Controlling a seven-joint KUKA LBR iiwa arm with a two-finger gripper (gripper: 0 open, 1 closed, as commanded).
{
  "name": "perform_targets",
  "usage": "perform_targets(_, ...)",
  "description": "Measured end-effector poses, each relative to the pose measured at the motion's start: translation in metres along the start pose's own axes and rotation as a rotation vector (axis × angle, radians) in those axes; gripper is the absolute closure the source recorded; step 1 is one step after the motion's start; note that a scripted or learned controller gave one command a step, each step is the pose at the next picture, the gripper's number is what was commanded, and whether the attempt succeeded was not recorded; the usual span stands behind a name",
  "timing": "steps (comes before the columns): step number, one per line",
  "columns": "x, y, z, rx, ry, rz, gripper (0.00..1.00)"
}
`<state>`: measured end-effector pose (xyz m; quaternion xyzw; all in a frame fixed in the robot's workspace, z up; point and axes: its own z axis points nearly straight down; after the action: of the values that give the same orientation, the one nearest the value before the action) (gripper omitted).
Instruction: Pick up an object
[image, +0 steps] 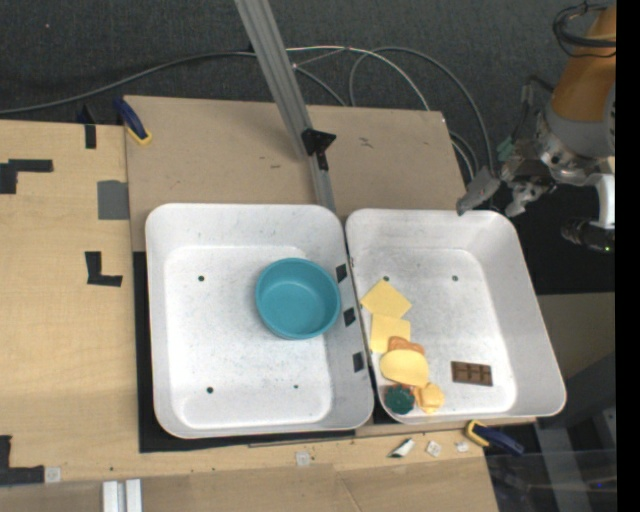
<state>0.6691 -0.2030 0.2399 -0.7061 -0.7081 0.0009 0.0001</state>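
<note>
- teal bowl (296, 298) sits upright in the left bin (180, 300), a bit right of that bin's middle, opening facing up. round, smooth, plasticky looking, so no real long axis to speak of
- right bin (500, 300) has the small stuff, all bunched along its left wall and near corner
- two flat pale yellow squares (386, 300), thin like cheese slices. the far one is turned like a diamond, the near one partly tucked under the next pile
- just nearer than those is an orange and yellow rounded lump (405, 364), soft shapes stacked together, can't tell exactly what they are
- a small dark teal round thing (399, 400) is right in the near left corner, touching that lump, with a little yellow piece (431, 398) just beside it
- brown chocolate bar (471, 374), flat and rectangular with segment ridges, lies apart from the pile toward the near right, long axis running left to right
- both bins are shallow white plastic with rounded corners and speckled floors, side by side, rims touching
- hand (495, 190) hangs past the far right corner of the right bin, outside it, nothing between the fingers. open or closed, honestly can't tell from this angle
- bench (60, 300) is tan board with bits of black tape
</note>
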Motion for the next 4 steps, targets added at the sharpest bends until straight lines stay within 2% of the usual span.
perform_targets(1,0.0,0.0,0.0,0.0,0.0,0.0,0.0)
perform_targets(2,0.002,-0.009,0.06,0.006,0.001,0.001,0.0)
perform_targets(4,0.008,-0.007,0.155,0.003,0.0,-0.001,0.0)
